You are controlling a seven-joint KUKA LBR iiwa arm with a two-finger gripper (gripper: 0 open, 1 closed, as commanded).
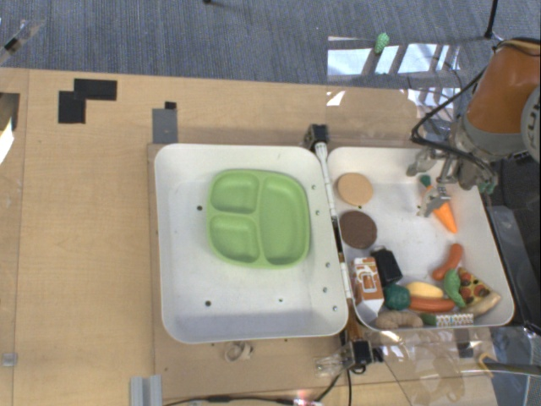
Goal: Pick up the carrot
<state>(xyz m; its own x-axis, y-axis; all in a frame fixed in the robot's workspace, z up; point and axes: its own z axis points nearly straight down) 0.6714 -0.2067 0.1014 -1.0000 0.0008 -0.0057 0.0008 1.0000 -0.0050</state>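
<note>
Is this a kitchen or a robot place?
Most likely a robot lab, not a kitchen. A robot arm reaches over a wooden bench holding two white bins, one with a green divided plate and one full of toy food like the carrot.

Tabletop (76, 252): pale tan wood grain, with black block markings (86, 98) at upper left. Both bins white: left bin (182, 311), right bin (397, 172). Divided plate (258, 218): light green, plain. Carrot (445, 216): bright orange. Round discs: one tan (355, 189), one dark brown (358, 228). Sausage (448, 261): red-orange. Small box (367, 279): orange and white print. Block (388, 266): black. Arm band (504, 79): orange, above grey metal. Floor (169, 15): blue-grey carpet, fine weave.
</note>
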